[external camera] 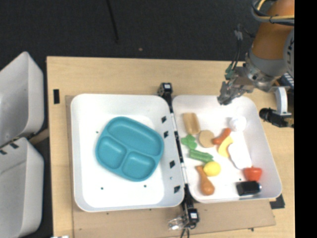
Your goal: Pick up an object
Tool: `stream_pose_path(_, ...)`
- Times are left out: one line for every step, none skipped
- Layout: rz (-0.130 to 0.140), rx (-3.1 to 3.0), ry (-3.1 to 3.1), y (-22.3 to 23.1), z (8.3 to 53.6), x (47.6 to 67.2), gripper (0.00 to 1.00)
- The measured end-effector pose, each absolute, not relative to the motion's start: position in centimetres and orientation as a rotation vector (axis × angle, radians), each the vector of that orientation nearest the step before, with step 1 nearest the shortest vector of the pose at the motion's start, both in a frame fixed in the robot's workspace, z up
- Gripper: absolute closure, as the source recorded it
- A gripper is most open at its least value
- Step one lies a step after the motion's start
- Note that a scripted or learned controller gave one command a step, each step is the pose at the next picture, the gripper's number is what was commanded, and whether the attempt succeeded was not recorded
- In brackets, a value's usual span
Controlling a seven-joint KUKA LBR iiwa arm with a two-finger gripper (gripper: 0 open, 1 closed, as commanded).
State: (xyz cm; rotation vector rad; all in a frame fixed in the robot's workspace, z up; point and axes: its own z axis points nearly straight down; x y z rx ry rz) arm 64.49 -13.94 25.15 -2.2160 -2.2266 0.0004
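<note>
end effector (225,97) over right bin's (267,148) far rim, finger state cannot be told | toy food clustered in right bin: bread roll (190,122), yellow lemon (212,169), black block (248,188) | blue divided plate (130,148) in left bin (79,148) | no legible writing

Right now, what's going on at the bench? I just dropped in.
The arm reaches in from the right, and its gripper hangs over the far edge of the right bin, with nothing visibly between its fingers. That bin holds small toy foods in a cluster, among them a yellow lemon, a bread roll and a black block. The left bin holds a blue divided plate. Nothing has been picked up yet.
</note>
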Motion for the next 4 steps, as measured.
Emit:
stream_pose_path(0.0, -2.215, -2.227, -9.1, 25.2, 61.7, 1.0)
stream_pose_path(0.002, -2.216, -2.225, -5.6, 24.6, 58.9, 1.0)
stream_pose_path(0.0, -2.221, -2.223, -6.6, 25.0, 58.9, 1.0)
stream_pose_path(0.002, -2.222, -2.221, -7.2, 24.5, 58.1, 1.0)
